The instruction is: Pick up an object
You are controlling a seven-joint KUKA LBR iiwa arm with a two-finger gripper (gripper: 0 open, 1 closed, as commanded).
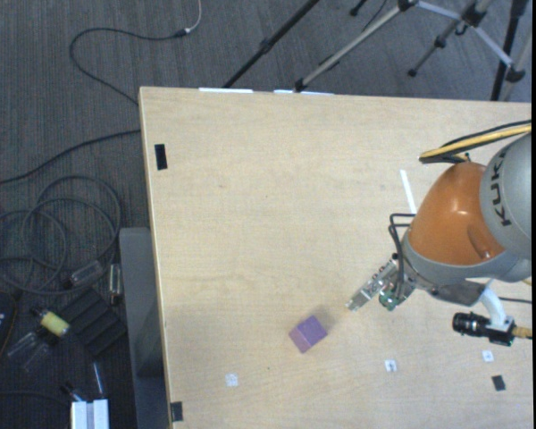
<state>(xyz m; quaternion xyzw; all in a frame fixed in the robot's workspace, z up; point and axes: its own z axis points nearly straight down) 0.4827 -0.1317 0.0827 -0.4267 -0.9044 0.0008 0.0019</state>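
A small purple cube (307, 333) lies near the bench's (250, 204) front edge, apart from the gripper (368, 295), whose opening I cannot tell.

A pale wooden bench top (277, 213) filled the middle and right of the scene, with a small black mark (160, 156) near its far left corner and a few tiny white tags (231, 380) on its near part. Dark grey carpet (54, 105) covered the floor to the left and beyond. Black cables (45, 239) lay in loose coils on the carpet at the left, and one thin cable (134, 34) trailed away toward the far side. Tripod legs (447, 16) stood on the floor at the far right. A grey panel (138, 329) ran along the bench's near left edge. Light was even and soft.
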